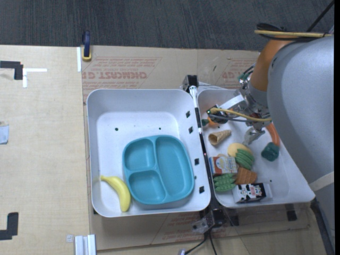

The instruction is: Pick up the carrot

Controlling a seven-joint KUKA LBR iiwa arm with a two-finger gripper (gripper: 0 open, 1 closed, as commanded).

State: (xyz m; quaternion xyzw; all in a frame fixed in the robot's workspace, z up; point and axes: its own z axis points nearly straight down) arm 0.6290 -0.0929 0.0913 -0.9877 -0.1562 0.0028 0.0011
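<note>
The carrot [274, 134] lies near the right wall of the right bin [287, 187]. Its orange body runs down to a dark green top [270, 152], and the grey arm hides part of it. My gripper [254, 134] hangs over the upper middle of that bin, just left of the carrot, with yellow cables crossing in front of it. Nothing shows between its tips.
An ice cream cone [219, 137], a yellow piece [235, 149], a green pickle [245, 158], a small box [225, 165], a pea pod [223, 182], an orange cracker [245, 175] and a black-and-white carton [249, 193] crowd the right bin. The left bin [106, 110] holds a blue divided plate [158, 170] and a banana [120, 190].
</note>
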